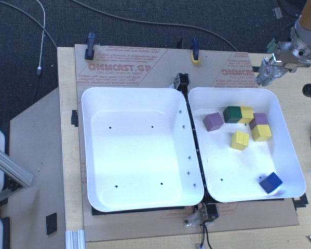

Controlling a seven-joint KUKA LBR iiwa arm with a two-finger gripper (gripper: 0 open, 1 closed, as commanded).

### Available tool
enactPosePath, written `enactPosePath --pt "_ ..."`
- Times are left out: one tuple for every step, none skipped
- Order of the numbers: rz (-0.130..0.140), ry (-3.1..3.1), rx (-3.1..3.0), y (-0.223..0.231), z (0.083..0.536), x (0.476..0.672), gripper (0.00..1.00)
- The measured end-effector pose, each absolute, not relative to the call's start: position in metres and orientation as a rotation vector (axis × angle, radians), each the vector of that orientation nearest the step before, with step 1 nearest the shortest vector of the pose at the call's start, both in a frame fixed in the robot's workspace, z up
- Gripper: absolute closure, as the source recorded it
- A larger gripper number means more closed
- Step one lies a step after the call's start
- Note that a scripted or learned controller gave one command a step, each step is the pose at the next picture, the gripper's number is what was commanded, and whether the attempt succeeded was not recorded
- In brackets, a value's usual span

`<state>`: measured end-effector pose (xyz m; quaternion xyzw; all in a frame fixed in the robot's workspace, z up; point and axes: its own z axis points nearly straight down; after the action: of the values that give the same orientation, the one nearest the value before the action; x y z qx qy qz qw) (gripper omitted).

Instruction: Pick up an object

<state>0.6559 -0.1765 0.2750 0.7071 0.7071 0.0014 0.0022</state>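
Two bins, left (pixel 139 95) & right (pixel 285 134): smooth white plastic w/ slight gloss, soft sheen along rims. Blocks look matt, painted wood or foam, can't tell which: green block (pixel 231 114), purple block (pixel 213 121), yellow block (pixel 239 140), blue block (pixel 271 182), all flat-coloured, no shine. Board (pixel 160 61) under bins: brown cardboard-like sheet w/ clear film, red print, mildly reflective. Bench (pixel 67 154): pale wood-look, matt. Clamps (pixel 90 44): blue plastic grips. Gripper (pixel 267 72): bare metal, dull silver. Floor (pixel 30 61): dark carpet, rough weave. Cable (pixel 41 14): smooth pale plastic sheath.
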Motion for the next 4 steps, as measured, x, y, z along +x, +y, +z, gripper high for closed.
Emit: enactPosePath --pt "0.002 2.225 2.217 -0.132 0.276 0.652 1.00" --pt "0.001 2.226 2.218 -0.089 0.266 0.652 1.00" --pt "0.002 2.227 2.217 -0.040 0.259 0.661 1.00" --pt "0.001 2.227 2.218 0.009 0.244 0.663 1.00"
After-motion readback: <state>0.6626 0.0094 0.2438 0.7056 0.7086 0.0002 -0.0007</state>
